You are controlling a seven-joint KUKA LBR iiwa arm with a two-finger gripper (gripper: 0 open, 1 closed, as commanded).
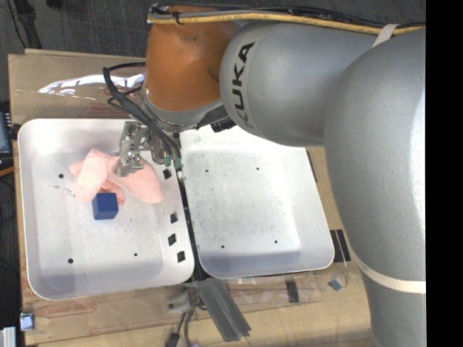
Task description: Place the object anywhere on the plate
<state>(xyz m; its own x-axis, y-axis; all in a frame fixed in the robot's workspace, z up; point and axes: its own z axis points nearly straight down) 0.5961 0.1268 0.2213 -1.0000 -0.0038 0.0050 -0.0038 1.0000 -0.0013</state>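
A small blue cube (pixel 105 205) lies in the left bin (pixel 43 259), touching the lower edge of a crumpled pink cloth (pixel 98 173). The cloth spreads across the upper middle of that bin. My gripper (pixel 130 159) hangs over the cloth's upper middle, fingers pointing down at the pink fabric, up and to the right of the cube. Its metal fingers (pixel 127 150) stand close together at the cloth, and I cannot tell whether any fabric sits between them. The cube lies free, apart from the gripper.
The right bin (pixel 253 208) sits beside the left one, sharing a dark divider with small black marks (pixel 173 226). The big grey arm with its orange band (pixel 181 56) overhangs the top and right of the view. Clear plastic (pixel 79 87) lies behind the left bin.
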